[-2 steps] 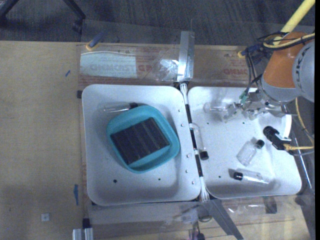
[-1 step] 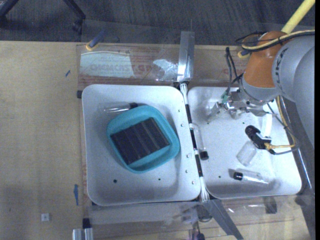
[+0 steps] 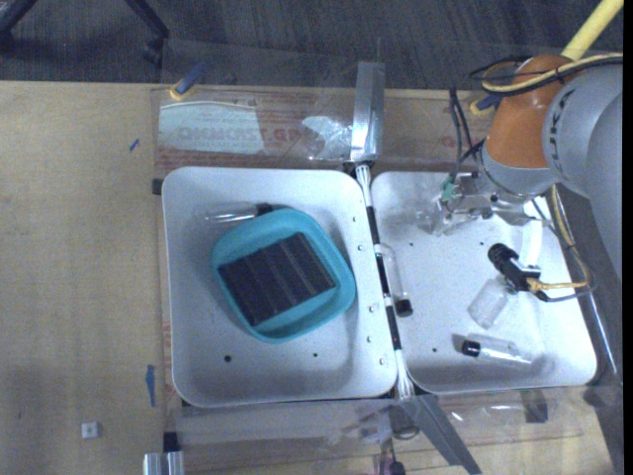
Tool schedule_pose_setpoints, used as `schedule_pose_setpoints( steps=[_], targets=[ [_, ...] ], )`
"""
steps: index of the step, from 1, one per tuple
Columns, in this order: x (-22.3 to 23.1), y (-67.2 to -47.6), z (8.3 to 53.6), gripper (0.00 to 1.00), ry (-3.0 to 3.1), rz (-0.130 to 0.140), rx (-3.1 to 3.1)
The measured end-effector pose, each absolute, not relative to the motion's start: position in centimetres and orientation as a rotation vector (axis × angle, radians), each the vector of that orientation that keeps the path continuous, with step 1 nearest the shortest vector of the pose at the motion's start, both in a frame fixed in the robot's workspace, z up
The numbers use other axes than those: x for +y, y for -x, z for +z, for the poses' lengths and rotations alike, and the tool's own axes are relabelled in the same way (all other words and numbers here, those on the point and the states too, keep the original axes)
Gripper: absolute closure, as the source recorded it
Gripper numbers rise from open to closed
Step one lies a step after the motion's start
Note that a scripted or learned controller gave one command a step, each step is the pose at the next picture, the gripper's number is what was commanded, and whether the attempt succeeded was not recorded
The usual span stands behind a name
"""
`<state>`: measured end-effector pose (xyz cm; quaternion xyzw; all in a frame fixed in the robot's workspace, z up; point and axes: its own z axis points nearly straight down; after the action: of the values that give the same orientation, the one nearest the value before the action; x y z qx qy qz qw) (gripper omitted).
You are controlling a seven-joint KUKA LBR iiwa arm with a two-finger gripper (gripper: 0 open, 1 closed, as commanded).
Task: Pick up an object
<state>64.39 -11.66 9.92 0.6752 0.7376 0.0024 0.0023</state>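
My gripper (image 3: 453,202) hangs low over the far left part of the right bin (image 3: 435,305), with the grey arm and its orange band coming in from the right. Something clear and crinkled (image 3: 431,218) lies right at the gripper's tip; whether it is held is not visible. A clear tube with a black cap (image 3: 493,347) lies near the right bin's front. A small clear cup-like piece (image 3: 488,305) rests in the middle right. In the left bin (image 3: 188,344) sits a teal dish with a dark ribbed insert (image 3: 282,273).
Behind the teal dish lies a clear piece with a black end (image 3: 237,212). A metal divider (image 3: 381,265) runs between the bins. Clear plastic bags (image 3: 247,129) lie on the bench behind the left bin.
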Motion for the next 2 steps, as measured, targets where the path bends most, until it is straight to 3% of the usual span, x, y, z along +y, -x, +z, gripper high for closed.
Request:
schedule_pose_setpoints(
  steps=[1, 2],
  targets=[
    [-11.7, -64.4, 9.9, 0.00, -2.119, 0.006, 2.314],
    [-16.8, -63.3, 8.8, 0.00, -2.122, 0.002, 2.311]
  ],
)
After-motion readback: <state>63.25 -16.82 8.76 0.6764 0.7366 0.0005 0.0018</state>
